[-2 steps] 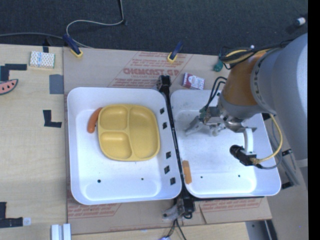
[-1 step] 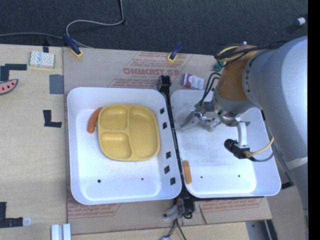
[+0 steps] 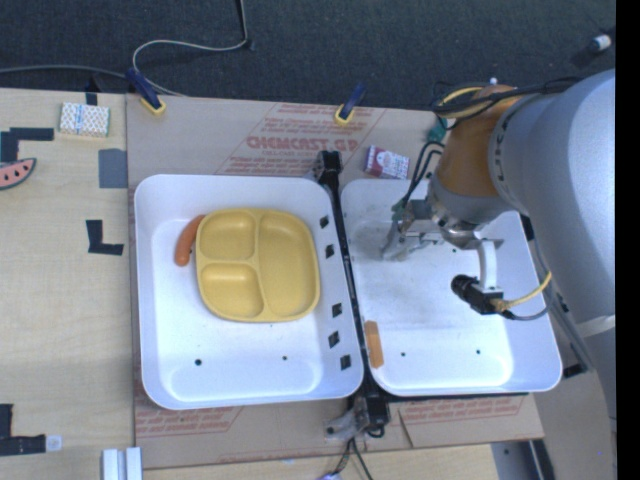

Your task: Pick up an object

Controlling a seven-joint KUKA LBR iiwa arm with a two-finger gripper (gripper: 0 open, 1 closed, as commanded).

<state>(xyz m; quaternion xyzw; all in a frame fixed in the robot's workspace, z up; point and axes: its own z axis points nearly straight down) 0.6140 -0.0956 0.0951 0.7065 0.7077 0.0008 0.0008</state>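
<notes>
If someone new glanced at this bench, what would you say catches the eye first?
Probably the yellow divided plate in the left bin, with an orange sausage-shaped piece against its left edge. Next, the big grey arm reaching over the right bin, its gripper low near the bin's upper left.

A robotics lab: 2 white bins [image 3: 160,298] clamped to a cardboard-covered bench [image 3: 290,138] with taped markers.

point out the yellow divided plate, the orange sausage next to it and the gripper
yellow divided plate [image 3: 258,265], camera view, on the ridge where its compartments meet
orange sausage [image 3: 184,242], camera view, middle of its length
gripper [image 3: 397,245], camera view, between its fingertips over the right bin
</notes>
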